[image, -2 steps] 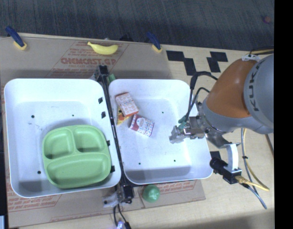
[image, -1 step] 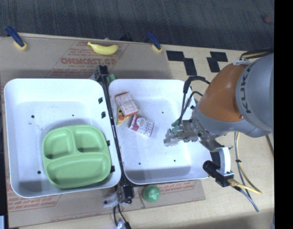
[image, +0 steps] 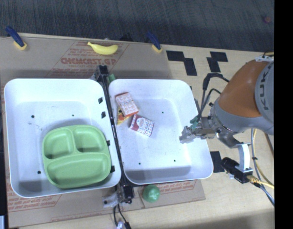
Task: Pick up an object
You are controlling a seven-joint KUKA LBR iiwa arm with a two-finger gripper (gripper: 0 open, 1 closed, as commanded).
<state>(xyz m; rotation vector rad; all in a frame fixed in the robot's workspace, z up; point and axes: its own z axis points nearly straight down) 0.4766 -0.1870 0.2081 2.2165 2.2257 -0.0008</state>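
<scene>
Two small cartons lie in the right bin (image: 156, 168): an orange-red one (image: 126, 104) near the divider, and a red-and-white one (image: 141, 125) just below and right of it. A bit of yellow (image: 120, 117) shows beside them at the divider. My gripper (image: 186, 135) hangs over the right side of that bin, well to the right of the cartons, with nothing seen between its fingers. The grey arm with its orange band (image: 244, 92) comes in from the right.
A green divided plate (image: 77, 155) rests in the left bin (image: 22, 94). A yellow banana (image: 103, 47) lies on the cardboard behind the bins. A green ball (image: 151, 193) sits in front of the right bin. Blue clamps (image: 16, 37) hold the cardboard's back edge.
</scene>
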